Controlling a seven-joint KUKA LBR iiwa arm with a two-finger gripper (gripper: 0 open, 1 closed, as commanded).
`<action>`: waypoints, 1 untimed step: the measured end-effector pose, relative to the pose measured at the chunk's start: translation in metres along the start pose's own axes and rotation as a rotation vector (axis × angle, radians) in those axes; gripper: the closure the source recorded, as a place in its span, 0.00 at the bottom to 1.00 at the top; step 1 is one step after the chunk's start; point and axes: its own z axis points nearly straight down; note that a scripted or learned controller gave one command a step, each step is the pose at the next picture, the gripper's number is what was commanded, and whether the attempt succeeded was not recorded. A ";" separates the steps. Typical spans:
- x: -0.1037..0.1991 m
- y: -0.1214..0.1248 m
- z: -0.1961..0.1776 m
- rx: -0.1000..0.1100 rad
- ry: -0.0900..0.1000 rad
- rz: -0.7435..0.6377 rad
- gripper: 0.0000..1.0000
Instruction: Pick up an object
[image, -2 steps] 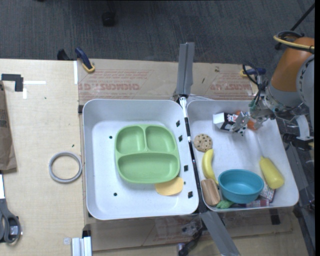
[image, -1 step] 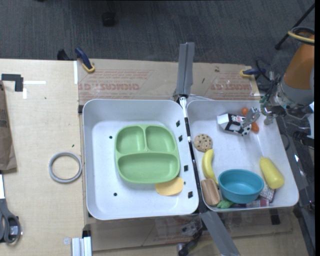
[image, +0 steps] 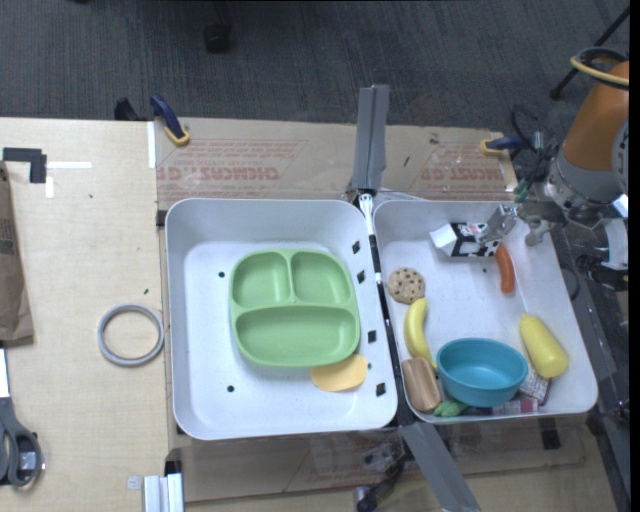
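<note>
Gripper hovers by the sausage; can't tell its jaw width. Sausage looks light, smooth, probably slippery: pinch it mid-length.

We see the arm as a rounded orange band over a pale grey wrist housing, just beyond the far right corner of the right bin. Dark cables loop beside it — one yellow-sheathed curve arcs above the orange. Over that corner, the gripper is silvery metal, small and angular, with dark fittings.
</note>
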 end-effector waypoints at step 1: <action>0.007 -0.034 0.030 -0.006 0.003 -0.033 0.00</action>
